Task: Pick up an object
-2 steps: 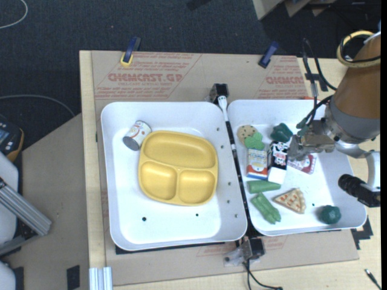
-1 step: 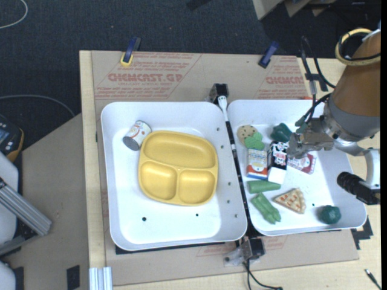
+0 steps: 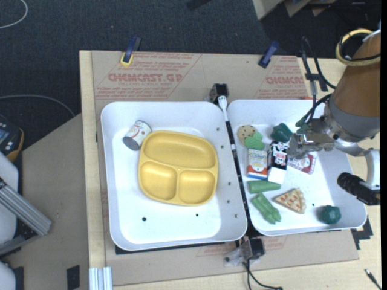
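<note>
The right bin (image 3: 338, 225) holds several toy foods: a cookie (image 3: 244, 132), a teal piece (image 3: 281, 131), a small carton (image 3: 257, 162), a black and red box (image 3: 279, 153), a white block (image 3: 276, 175), green pods (image 3: 265, 205), a pizza slice (image 3: 291, 200) and a dark green ball (image 3: 329, 214). My gripper (image 3: 298, 151) hangs low over the middle of this bin, just right of the black and red box. A red and white packet (image 3: 308, 164) lies partly under it. I see nothing clearly held.
The left bin (image 3: 115, 180) carries a yellow divided plate (image 3: 178, 167) and a small tipped can (image 3: 136, 135) at its back left. The arm's grey body (image 3: 357, 95) covers the right bin's far right corner. A black part (image 3: 357, 188) juts over its right rim.
</note>
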You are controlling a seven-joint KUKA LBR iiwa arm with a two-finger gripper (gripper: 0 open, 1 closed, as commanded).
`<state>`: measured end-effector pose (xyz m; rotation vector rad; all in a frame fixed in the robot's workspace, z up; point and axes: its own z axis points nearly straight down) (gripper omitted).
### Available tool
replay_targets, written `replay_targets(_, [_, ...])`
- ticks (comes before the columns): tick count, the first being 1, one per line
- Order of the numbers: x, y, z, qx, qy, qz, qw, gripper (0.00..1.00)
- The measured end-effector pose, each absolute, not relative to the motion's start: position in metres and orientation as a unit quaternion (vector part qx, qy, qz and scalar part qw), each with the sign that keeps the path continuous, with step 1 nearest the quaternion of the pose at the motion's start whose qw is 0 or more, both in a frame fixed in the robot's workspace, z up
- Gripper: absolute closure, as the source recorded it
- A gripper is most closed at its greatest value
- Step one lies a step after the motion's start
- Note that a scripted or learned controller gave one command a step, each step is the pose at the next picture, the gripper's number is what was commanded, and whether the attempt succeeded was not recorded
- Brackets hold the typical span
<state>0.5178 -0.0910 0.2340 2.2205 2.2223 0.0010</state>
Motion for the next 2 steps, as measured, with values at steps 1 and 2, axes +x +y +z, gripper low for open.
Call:
replay_targets(1, [0.517, -0.100, 0.219, 0.708, 0.707, -0.0011, -0.002, 1.00])
replay_targets(2, [0.530, -0.086, 0.229, 0.706, 0.708, 0.0009, 0.001, 1.00])
